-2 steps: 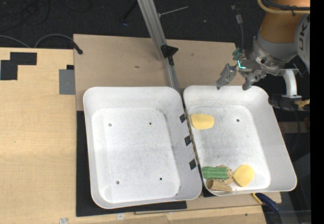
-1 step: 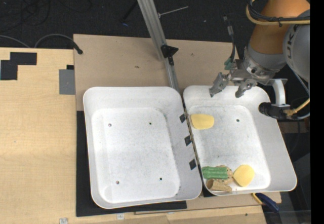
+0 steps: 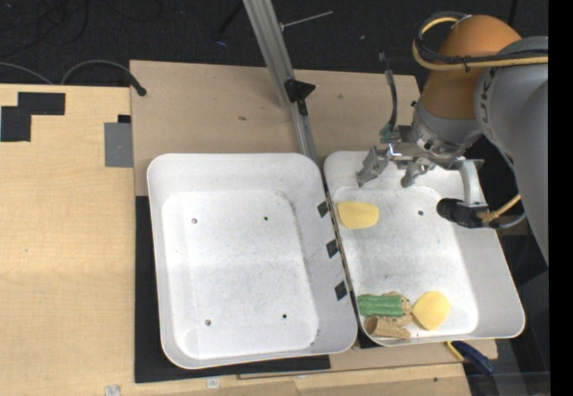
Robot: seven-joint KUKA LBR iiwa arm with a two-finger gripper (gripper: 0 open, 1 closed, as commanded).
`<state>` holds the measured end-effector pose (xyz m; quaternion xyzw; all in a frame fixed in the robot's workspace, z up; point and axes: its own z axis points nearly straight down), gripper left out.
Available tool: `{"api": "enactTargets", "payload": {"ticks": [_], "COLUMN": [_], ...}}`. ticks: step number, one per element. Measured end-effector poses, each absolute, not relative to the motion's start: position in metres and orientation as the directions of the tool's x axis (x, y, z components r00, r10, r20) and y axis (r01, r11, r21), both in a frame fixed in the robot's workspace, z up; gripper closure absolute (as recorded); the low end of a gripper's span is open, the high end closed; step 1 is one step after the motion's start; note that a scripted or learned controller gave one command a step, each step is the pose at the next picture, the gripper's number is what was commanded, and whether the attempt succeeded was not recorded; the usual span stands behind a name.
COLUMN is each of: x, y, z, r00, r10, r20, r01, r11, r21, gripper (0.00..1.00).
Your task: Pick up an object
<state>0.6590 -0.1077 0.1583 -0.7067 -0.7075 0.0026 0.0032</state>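
Observation:
My gripper (image 3: pixel 391 172) hangs over the far end of the right bin (image 3: pixel 483 282), its two grey fingers spread open with nothing between them. A flat yellow piece (image 3: pixel 358 215) lies on the bin floor just below and left of the fingers, apart from them. At the near end of the same bin sit a green ridged object (image 3: pixel 380 304), a round yellow object (image 3: pixel 431 309) and a small tan piece (image 3: pixel 390 326), bunched together.
The left bin (image 3: pixel 179 206) lies beside the right one, with black clips (image 3: pixel 332 248) along the shared edge. A slanted metal rail (image 3: pixel 273 54) rises behind the bins. A black cable fitting (image 3: pixel 457 211) hangs at the arm's right side.

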Motion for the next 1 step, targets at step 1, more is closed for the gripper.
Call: {"api": "enactTargets", "payload": {"ticks": [1], "x": [0.6604], "y": [-0.1074], "z": [0.1143], "r00": [-0.001], "r10": [1.000], "r20": [0.001], "r01": [1.000], "r11": [0.001], "r21": [-0.007], "gripper": [0.00]}}
